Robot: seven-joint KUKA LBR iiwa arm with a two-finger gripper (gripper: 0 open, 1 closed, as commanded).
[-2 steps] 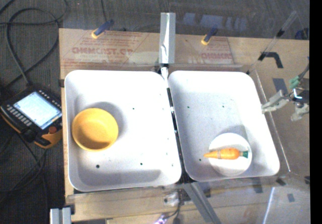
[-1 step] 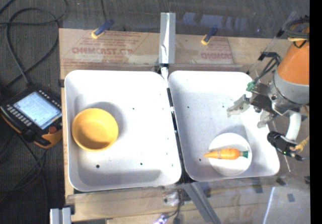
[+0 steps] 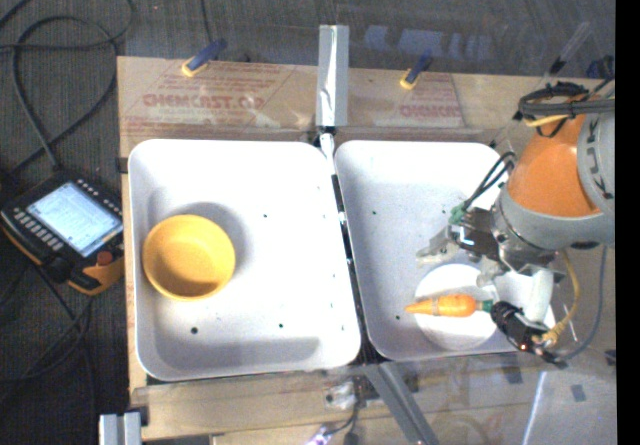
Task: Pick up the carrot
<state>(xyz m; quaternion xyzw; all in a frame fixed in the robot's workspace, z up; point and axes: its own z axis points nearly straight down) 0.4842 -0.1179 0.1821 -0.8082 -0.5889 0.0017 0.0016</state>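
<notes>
two white bins sit side by side on the desk (image 3: 290,93). left bin (image 3: 240,263) holds a yellow bowl (image 3: 189,255). carrot (image 3: 445,307) lies on a white plate (image 3: 455,328) in the right bin (image 3: 400,193), below my fingers (image 3: 455,245); i cannot tell their state.

Gripper (image 3: 478,255) fingers hidden beneath the wrist.

Open floor spans the right bin (image 3: 400,193) left of the carrot (image 3: 443,307); the arm (image 3: 545,198) crowds its right.
</notes>
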